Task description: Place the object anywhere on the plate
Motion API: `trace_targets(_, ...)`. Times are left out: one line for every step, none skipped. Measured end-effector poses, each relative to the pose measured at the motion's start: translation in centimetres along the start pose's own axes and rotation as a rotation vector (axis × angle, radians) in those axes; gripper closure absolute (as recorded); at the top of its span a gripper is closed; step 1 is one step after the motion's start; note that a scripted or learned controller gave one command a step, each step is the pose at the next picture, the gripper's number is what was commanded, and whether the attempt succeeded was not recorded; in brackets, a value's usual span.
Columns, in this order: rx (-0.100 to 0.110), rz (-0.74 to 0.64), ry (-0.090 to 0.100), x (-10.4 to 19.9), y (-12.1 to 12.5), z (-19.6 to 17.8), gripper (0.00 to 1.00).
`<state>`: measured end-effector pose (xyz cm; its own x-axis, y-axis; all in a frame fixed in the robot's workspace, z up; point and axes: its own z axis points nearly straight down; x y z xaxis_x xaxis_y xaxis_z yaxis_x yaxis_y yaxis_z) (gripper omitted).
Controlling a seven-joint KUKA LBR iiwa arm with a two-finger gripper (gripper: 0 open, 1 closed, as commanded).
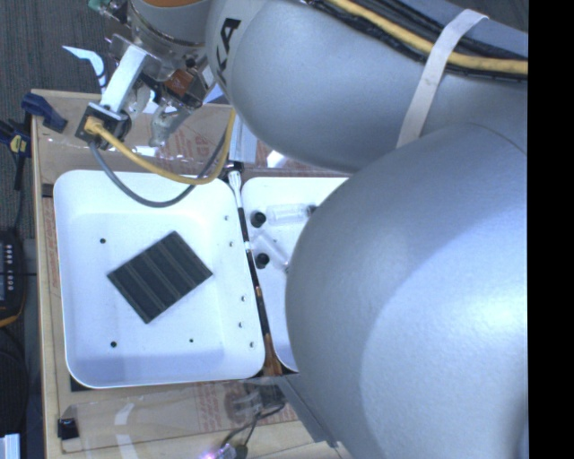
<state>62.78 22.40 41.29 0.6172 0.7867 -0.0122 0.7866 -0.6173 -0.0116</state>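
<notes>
We are hovering our gripper (166,121), fingers' state unclear, beyond the left bin (81,260), where the dark ridged plate (160,275) is lying.

The grey KUKA arm (413,269) reaches in from the right, its broad rounded links bulking large across the lower right and upper middle of the camera view. A pale strap (439,72) wraps one upper link, with a yellow cable (430,49) and a black one running along it. The orange band (170,3) above the wrist shows at the top edge. Below it the two-finger gripper (157,112) hangs at the upper left, pointing down and slightly leftward. Its fingers are too small and cluttered to read.
</notes>
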Motion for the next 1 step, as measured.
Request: trace_targets(-0.008, -0.104, 0.009, 1.24, 2.14, -2.90, 1.00)
